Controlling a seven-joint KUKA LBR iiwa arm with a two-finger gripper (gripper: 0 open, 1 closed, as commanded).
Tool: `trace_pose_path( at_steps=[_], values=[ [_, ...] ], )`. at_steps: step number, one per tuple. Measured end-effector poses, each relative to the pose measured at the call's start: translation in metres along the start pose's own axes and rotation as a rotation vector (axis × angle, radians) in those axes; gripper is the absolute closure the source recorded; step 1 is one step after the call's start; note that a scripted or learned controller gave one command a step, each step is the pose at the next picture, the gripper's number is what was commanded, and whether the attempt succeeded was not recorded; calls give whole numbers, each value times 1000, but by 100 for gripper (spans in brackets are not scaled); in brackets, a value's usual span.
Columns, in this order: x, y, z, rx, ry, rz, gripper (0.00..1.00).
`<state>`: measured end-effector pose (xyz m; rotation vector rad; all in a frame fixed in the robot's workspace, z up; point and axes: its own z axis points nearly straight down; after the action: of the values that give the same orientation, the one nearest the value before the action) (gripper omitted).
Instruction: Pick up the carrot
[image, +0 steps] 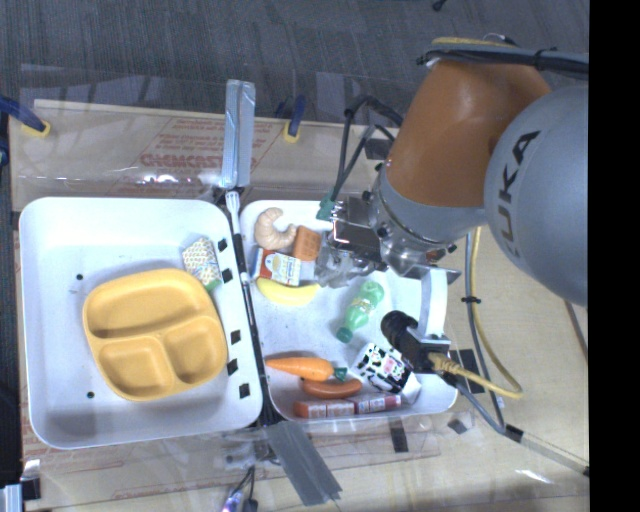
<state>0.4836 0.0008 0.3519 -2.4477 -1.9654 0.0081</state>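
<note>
Arm (480, 150) low, claw (340, 262) downward.

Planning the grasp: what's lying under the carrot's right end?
The carrot lies on the right bin's floor; its leafy tip overlaps a red tube. Contact beneath is hidden.

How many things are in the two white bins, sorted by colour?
Yellow: 2, the divided plate and the banana
Orange: 1, the carrot
Green: 1, the bottle
Tan: 1, the croissant
Black and white: 1, the cow toy
Red: 2, the carton and the marker
Patterned: 1, the small packet
Total: 9
</note>
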Motion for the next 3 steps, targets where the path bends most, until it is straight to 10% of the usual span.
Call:
trace_pose_path(
  at_steps=[1,2,3],
  values=[
    [57,-19,-88,-1,-1,-309,100],
    [52,-18,-87,4,-1,-625,100],
    [78,46,-87,1,-2,-468,100]
  ],
)
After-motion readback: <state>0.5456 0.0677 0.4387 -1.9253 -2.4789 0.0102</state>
